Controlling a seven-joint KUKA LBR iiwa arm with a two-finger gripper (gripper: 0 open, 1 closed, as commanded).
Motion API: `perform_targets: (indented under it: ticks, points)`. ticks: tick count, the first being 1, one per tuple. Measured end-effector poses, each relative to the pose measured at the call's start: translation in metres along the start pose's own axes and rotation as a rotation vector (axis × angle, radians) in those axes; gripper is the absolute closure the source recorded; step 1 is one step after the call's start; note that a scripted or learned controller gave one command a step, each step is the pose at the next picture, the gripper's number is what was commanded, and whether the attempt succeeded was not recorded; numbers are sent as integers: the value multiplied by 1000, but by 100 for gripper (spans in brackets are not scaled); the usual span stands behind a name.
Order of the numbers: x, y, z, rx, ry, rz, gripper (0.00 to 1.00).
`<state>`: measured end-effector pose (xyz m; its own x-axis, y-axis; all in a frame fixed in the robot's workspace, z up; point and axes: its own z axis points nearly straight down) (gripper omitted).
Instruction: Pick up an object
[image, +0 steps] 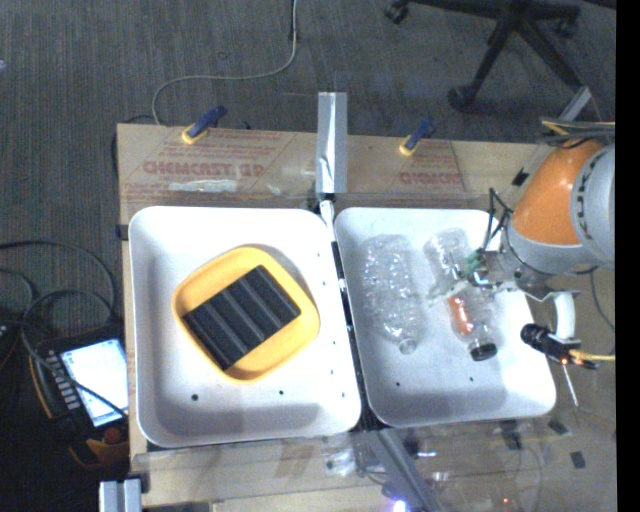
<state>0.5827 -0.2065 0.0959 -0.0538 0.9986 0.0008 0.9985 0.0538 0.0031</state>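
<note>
The bench (290, 160) is a flat wooden board that carries two shallow white bins side by side, touching along their inner edges. The right bin (520, 390) lies directly beneath the gripper (478, 272), and the left bin (160, 400) lies well apart from the gripper on its far side. Two yellow-and-blue clamps (203, 124) grip the rear edge of the bench, and an upright metal post (331, 145) stands between them, behind the gripper.

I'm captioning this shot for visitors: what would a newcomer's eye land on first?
First the yellow tray with a black ridged insert, lying at a slant in the left bin. Next the arm's orange band at the right edge, over the right bin, where clear plastic bottles lie.
</note>
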Motion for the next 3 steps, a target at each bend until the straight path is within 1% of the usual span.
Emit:
perform_targets:
  ticks: [1, 2, 3]
  points:
    - [-1, -29, 2, -18, -10, -101, 0]
    - [1, -28, -7, -19, -7, -102, 100]
    - [36, 19, -98, 3, -2, -42, 100]
